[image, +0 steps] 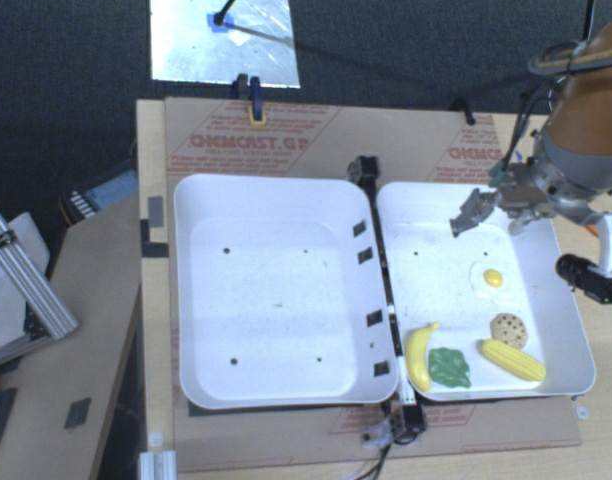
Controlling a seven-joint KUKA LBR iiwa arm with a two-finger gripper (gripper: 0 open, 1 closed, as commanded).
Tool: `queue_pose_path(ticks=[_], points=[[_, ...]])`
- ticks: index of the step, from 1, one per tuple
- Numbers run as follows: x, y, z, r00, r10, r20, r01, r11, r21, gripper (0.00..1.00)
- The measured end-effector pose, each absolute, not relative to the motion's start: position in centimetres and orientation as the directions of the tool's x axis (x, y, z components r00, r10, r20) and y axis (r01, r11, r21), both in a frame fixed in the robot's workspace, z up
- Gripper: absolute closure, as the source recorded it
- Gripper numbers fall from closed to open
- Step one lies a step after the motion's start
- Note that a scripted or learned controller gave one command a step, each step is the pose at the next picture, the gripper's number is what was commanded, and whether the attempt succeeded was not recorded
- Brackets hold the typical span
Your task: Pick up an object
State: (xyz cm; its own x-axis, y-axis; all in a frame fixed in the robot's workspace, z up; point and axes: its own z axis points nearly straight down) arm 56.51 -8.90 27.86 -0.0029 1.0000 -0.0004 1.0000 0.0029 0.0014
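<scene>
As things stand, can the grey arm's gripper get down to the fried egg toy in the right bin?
Probably yes. The gripper hangs above the right white bin, just up and left of the white-and-yellow fried egg toy. The egg lies apart from the round cookie, with nothing over it.

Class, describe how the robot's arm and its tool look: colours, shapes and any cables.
The arm is a rounded grey body with a broad orange band above the wrist. Thin dark cables run by it. Its tool is small, grey and metallic, with angular parts.

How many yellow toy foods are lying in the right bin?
2 fully yellow: a curved yellow plastic banana at the near left corner, and a yellow plastic corn cob near the front right. None seems hidden.
</scene>
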Motion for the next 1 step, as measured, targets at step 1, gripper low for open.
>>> queue_pose_path(ticks=[1], points=[[52.56, -6.53, 39.33, -0.007, 1.0, 0.0, 1.0, 0.007, 0.015, 0.0]])
